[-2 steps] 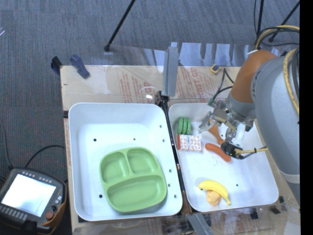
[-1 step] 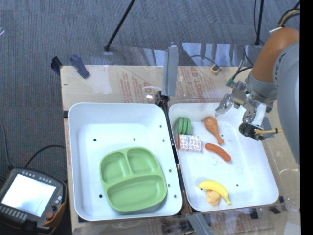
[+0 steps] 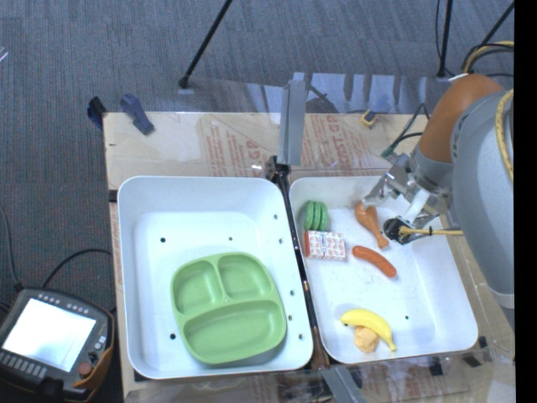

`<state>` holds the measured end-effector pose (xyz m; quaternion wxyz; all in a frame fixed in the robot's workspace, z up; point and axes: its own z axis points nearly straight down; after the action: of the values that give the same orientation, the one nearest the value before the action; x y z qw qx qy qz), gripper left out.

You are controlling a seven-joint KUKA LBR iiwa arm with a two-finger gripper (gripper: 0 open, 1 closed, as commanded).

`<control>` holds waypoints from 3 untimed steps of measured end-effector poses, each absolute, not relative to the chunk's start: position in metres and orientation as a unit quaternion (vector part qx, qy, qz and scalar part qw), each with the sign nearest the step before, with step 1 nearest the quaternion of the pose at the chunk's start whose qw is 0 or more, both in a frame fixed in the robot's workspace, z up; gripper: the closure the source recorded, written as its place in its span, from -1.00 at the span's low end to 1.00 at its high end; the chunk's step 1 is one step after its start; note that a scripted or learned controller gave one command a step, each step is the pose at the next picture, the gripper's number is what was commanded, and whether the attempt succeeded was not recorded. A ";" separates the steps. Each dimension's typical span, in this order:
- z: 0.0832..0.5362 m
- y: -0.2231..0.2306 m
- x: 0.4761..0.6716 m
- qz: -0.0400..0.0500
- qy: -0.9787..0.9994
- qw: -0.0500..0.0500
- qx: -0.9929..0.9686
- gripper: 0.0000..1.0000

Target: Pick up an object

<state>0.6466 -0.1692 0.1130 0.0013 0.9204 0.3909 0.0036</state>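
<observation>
Camera view: gripper (image 3: 388, 208) hangs over the right bin (image 3: 436, 309), beside a drumstick (image 3: 370, 222); its state is unclear.

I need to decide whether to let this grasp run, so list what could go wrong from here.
1. The gripper hovers at the chicken drumstick, which lies tilted; its tapered shape could slip out of a pinch.
2. The sausage lies close beside the drumstick, so a descent may nudge it or catch both.
3. The gripper works near the right bin's far wall, and a small offset could strike the rim.
</observation>
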 end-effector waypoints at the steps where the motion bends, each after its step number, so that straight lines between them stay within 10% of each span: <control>1: 0.112 -0.168 0.646 0.002 0.392 0.000 0.920 -1.00; 2: 0.148 -0.156 0.636 -0.001 0.358 -0.001 0.934 -1.00; 3: 0.084 -0.194 0.630 -0.005 0.177 -0.003 0.984 -1.00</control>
<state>0.6304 -0.1939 0.0837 -0.0028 0.9842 0.1769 -0.0053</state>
